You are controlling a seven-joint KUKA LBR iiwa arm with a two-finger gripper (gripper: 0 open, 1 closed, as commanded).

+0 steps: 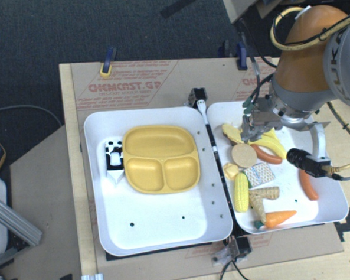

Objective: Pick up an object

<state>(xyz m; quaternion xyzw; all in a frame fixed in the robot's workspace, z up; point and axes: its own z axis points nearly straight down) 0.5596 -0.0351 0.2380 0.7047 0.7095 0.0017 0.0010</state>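
Observation:
My gripper [249, 133] hangs low over the back of the right bin [339, 206], just above a yellow banana [275, 141], a red sausage [267, 153] and a tan round cookie [244, 156]. A pale yellow piece [231, 132] lies to its left. Further forward in that bin lie a corn cob [241, 192], a checkered wafer [259, 174], a tan cracker stick [267, 194], a carrot [279, 218] and another red sausage [308, 185]. Nothing can be seen held between the fingers.
The left bin [162, 226] holds a yellow divided plate [161, 157] and a small black-and-white block [114, 156]. A black cable connector [303, 161] hangs over the right bin. The arm's orange band [310, 36] rises at the upper right.

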